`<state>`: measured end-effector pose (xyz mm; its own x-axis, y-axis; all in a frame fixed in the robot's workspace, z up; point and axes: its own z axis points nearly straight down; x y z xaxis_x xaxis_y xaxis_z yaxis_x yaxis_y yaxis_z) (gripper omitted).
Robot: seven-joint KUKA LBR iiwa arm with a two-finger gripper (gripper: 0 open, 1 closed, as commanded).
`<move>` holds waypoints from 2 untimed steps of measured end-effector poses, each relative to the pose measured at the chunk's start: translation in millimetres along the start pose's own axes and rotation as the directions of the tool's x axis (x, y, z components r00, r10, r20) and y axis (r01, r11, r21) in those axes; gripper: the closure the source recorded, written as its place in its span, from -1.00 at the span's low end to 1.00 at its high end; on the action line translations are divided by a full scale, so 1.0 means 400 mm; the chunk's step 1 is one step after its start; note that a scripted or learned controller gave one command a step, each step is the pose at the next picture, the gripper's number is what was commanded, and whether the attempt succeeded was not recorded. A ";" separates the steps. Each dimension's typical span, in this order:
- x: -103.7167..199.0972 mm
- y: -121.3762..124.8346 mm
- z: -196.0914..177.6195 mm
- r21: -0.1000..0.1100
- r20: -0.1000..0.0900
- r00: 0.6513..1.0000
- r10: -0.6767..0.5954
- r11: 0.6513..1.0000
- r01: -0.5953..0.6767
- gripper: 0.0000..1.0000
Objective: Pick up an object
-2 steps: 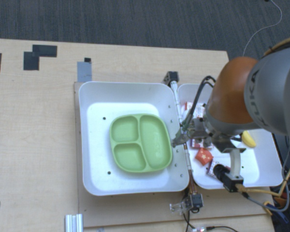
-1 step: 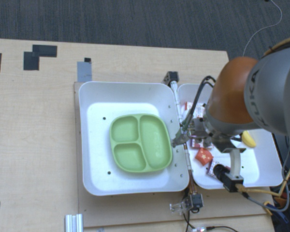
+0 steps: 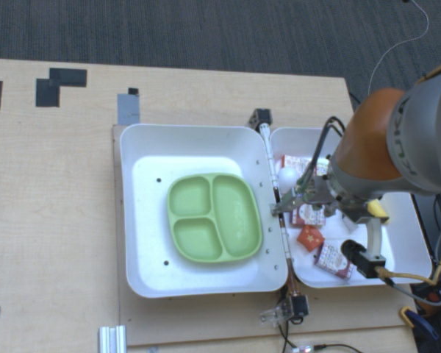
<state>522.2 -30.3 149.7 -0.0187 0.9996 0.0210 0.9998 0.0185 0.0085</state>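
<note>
The arm [image 3: 397, 134] reaches over the right bin [image 3: 415, 219], and its gripper [image 3: 320, 201] is low among the small packets there; whether it is spread or pressed together I cannot tell. A red packet [image 3: 309, 237] lies just beside it. A green divided plate [image 3: 214, 218] sits in the left bin [image 3: 143, 219] on the worktop [image 3: 51, 219].

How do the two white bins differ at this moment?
The left bin holds one green divided plate; the right bin holds several small red-and-white packets and a white ball. The arm hangs over the right bin, not the left. Both are shallow and white.
</note>
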 end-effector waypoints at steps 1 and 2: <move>-0.004 -0.003 0.003 -0.003 -0.004 1.000 0.000 1.000 0.000 -1.00; -0.008 -0.010 0.022 -0.003 -0.010 1.000 -0.005 1.000 0.005 -1.00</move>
<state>518.3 -33.4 140.9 -0.0234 0.9992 0.0311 0.9997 0.0230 0.0118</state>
